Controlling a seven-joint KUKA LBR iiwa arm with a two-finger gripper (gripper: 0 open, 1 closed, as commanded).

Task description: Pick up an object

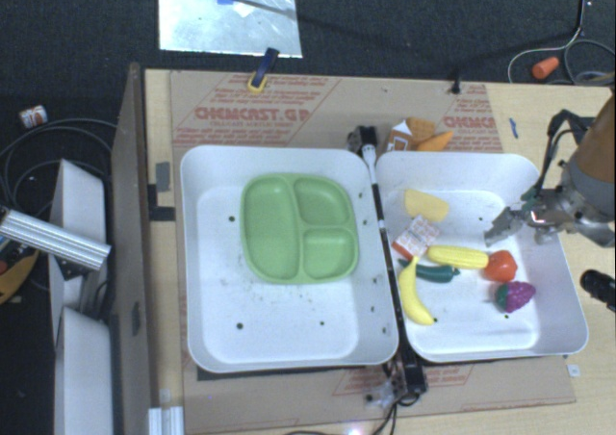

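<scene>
The right bin point(553, 327) holds several toy foods: a pale yellow piece point(426, 204), a red and white packet point(416, 236), a yellow corn cob point(458, 256), a dark green vegetable point(439, 273), a banana point(414, 294), a red-orange tomato point(500, 266) and purple grapes point(515, 295). My gripper point(523, 223) hangs over the right part of this bin, just above the tomato and to the right of the corn. Its fingers are spread open and nothing is between them.
The left bin point(217, 327) bears a green divided plate point(298, 229). Orange toy pieces point(423, 135) lie on the cardboard behind the right bin. Cables and a black clamp point(366, 140) sit near the gap between the bins.
</scene>
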